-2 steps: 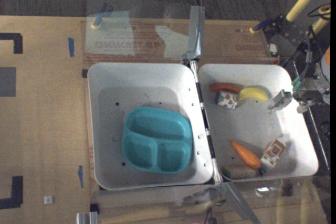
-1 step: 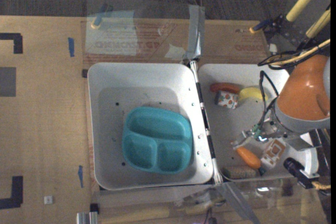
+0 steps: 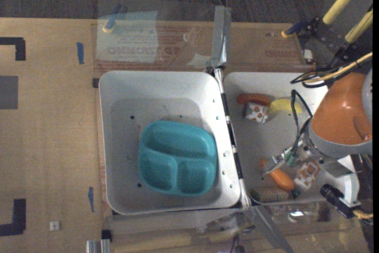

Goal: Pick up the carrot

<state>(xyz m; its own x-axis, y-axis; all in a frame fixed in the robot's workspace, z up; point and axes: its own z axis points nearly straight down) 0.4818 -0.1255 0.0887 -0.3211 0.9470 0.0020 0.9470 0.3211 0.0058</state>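
Two white bins sit side by side on the wooden table point(image 3: 47, 145). The left bin point(image 3: 112, 98) holds one teal divided tray point(image 3: 176, 158). In the right bin point(image 3: 260, 83), one carrot point(image 3: 282, 179) lies near the front edge, just under the gripper point(image 3: 289, 158); whether it is gripped cannot be told. One red sausage point(image 3: 256, 98), one small carton point(image 3: 256, 112) and one yellow piece point(image 3: 284, 106) lie toward the back edge. Dark floor lies beyond the table.

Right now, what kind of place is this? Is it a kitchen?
Probably a robot test bench, not a kitchen: a robot arm over two white bins, toy food like the carrot, and tape marks on the bench.
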